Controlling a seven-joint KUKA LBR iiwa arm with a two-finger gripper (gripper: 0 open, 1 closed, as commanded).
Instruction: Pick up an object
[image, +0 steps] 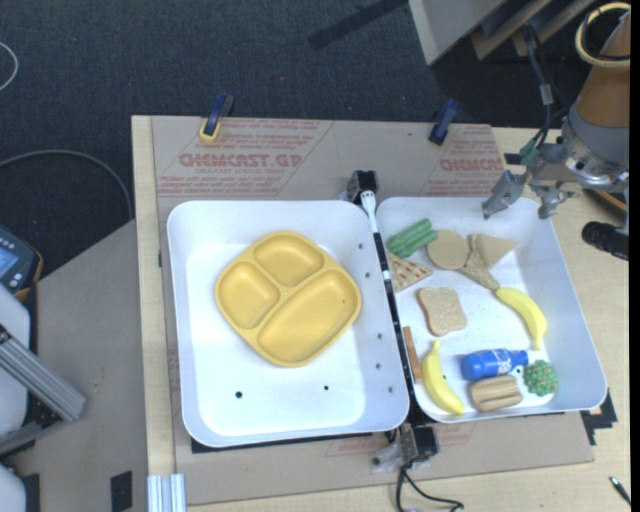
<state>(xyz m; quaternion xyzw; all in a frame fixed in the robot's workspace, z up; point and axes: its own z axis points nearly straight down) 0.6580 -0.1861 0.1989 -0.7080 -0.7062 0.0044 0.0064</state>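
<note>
1. Camera view: claw (527, 196) hangs over the far edge of the right bin (575, 300), fingers spread apart, nothing between them.
2. Orange band of the arm (605, 95) sits top right.
3. Right bin contents: green pod-like piece (411, 238) at the far left; tan round slice (449, 250) and tan wedge (492, 248) beside it; cracker-like piece (407, 271), probably a waffle; bread slice (442, 310) mid-bin.
4. Two bananas: one (527, 314) to the right, one (440, 378) at the near left.
5. Near edge: blue bottle (493, 362), hot dog bun (496, 393) just beside it, green grape bunch (541, 377) to the right.
6. Left bin (200, 380) holds a yellow divided plate (288, 297).
7. Both bins sit on the tabletop (300, 150).
</note>
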